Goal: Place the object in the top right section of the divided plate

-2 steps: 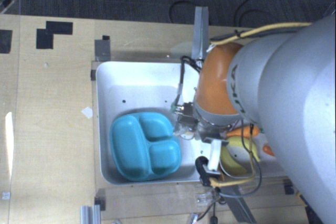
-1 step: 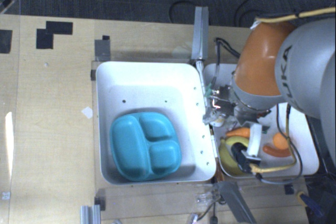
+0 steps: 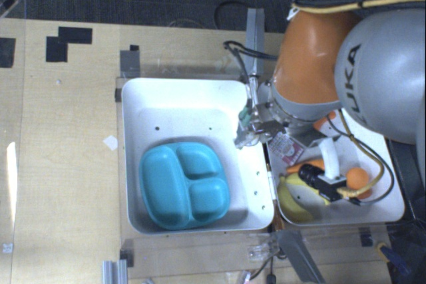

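Note:
A blue divided plate lies in the front of the left bin, with one long section on its left and two smaller ones on its right. My gripper hangs over the left bin's right wall, up and to the right of the plate. A small greenish patch shows at the gripper, but I cannot make out whether anything sits in it. In the right bin lie a yellow object, an orange ball, a white piece and a red-and-white packet, partly hidden by the arm.
The grey and orange arm covers most of the right bin. Bare white floor of the left bin lies behind the plate. A metal post stands behind the bins, and clamps sit at the bin corners.

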You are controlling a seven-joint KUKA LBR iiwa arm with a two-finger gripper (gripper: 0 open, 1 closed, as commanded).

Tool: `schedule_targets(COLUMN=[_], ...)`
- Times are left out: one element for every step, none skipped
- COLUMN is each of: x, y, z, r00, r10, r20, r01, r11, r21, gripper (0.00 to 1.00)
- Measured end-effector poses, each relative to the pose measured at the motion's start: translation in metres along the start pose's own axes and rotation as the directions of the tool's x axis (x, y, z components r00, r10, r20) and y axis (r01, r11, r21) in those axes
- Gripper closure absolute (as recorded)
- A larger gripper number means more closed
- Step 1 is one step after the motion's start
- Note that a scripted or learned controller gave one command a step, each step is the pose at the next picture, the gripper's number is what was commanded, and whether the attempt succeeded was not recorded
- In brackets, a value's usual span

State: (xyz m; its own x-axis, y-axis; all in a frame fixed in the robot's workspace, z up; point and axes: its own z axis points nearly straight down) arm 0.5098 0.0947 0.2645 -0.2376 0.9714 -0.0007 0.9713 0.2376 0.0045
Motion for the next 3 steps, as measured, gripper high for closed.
schedule_targets(x=[0.016,-0.016,0.029], y=[-0.019,-0.019,-0.016], z=[0.057,0.001,0.039], r00=[0.981,0.996,0.993], r10=[-0.192,-0.091,-0.12], r20=[-0.001,0.0,-0.001], r01=[0.192,0.091,0.12], r11=[0.981,0.996,0.993], r21=[0.001,-0.002,0.002], gripper=[1.0,1.0,1.0])
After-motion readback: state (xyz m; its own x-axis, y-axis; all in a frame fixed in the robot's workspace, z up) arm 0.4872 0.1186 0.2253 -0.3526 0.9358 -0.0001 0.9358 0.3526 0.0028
